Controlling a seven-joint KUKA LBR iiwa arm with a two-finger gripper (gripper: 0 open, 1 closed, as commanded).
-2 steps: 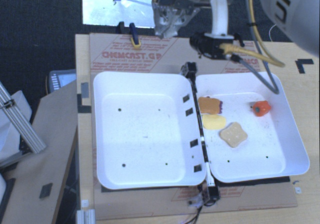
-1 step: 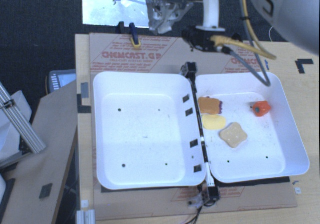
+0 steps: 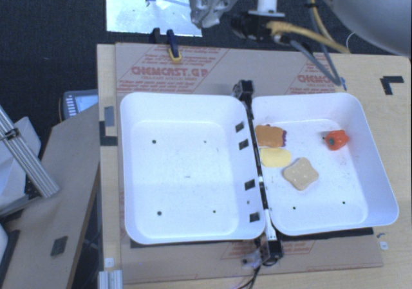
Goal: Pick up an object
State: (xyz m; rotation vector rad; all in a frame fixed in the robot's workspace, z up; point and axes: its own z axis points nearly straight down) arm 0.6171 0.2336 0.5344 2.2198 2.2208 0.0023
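Poised high beyond the bins, tool (image 3: 207, 8), grip state impossible to tell, with four candidate objects, orange piece (image 3: 270, 136), yellow disc (image 3: 275, 158), tan biscuit (image 3: 300, 174), red piece (image 3: 335, 139), clustered in right bin (image 3: 376, 191) awaiting pickup.

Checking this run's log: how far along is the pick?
Done: nothing visibly picked. In hand: the gripper sits above the bench's far edge, away from the bins. Left: the orange piece, yellow piece, tan piece and red piece lie in the right bin.
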